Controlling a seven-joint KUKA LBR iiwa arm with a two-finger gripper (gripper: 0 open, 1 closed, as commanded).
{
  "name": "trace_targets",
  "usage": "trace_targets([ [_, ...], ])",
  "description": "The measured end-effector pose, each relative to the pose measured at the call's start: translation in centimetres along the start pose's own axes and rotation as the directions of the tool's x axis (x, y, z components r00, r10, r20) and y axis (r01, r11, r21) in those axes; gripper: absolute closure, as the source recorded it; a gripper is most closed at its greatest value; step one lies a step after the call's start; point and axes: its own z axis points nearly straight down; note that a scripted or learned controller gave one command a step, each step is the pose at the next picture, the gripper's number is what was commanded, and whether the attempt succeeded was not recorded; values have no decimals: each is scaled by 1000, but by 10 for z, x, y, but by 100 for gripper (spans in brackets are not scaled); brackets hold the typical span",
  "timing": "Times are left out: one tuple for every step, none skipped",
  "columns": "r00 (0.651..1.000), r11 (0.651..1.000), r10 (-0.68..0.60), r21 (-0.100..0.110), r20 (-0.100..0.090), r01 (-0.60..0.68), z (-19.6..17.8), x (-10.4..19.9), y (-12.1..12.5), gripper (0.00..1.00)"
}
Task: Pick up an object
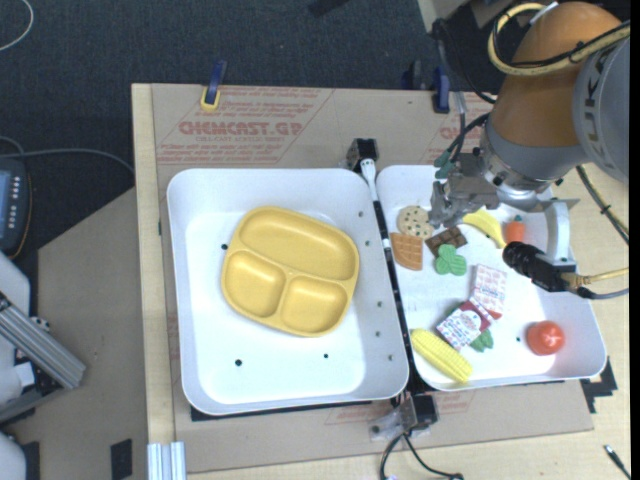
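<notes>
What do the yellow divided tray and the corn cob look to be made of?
Yellow divided tray: probably moulded plastic, smooth with a dull sheen and rounded compartment walls. Corn cob: likely toy plastic or rubber, uniformly bright yellow with regular ridged kernels; the view leaves it open which.

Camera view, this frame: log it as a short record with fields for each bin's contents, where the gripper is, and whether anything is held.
left bin: yellow divided tray
right bin: cookie, banana, green toy, corn cob, tomato, red-and-white packets
gripper: over the right bin's far end, beside the cookie and banana
held object: none visible between the fingers
finger state: cannot tell
</notes>
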Motion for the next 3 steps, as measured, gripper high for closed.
trace_targets([
  [1000, 1000, 3, 1, 1, -3, 21, 50, 26, 100],
  [1000, 1000, 5, 1, 1, -5, 20, 71, 33, 100],
  [1000, 1000, 8, 6, 1, -8, 17, 65, 21, 100],
])
